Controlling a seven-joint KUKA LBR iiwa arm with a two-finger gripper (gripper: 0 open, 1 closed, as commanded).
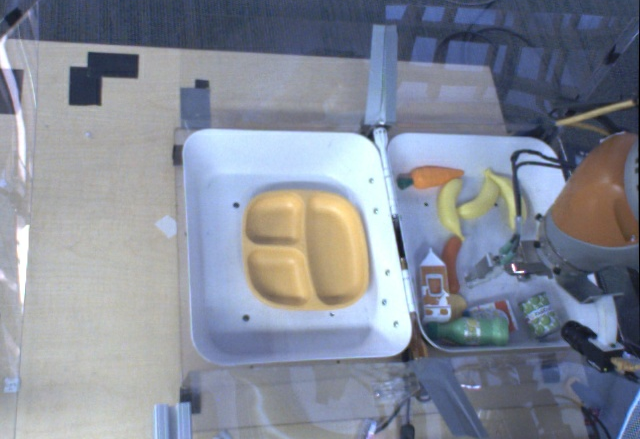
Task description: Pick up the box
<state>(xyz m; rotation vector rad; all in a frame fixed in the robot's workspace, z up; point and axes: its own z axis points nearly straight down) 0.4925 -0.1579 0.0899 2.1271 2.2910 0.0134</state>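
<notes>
The hand (pixel 492 265) hangs low over the right bin (pixel 535 152), reaching in from the right below the orange band of the arm (pixel 600 202); whether it is released or clenched cannot be told, and nothing shows between its tips. Just left of it stands the box (pixel 434 289) (a small carton, orange-brown and white, its printing too small to read), beside a red sausage (pixel 453 257). Below lie a green bottle (pixel 470 330) and a green-labelled packet (pixel 539 315), writing illegible. Farther up are two bananas (pixel 474 202) and a carrot (pixel 432 177). The left bin (pixel 210 227) on the desk (pixel 90 227) holds a yellow divided tray (pixel 305 249).
</notes>
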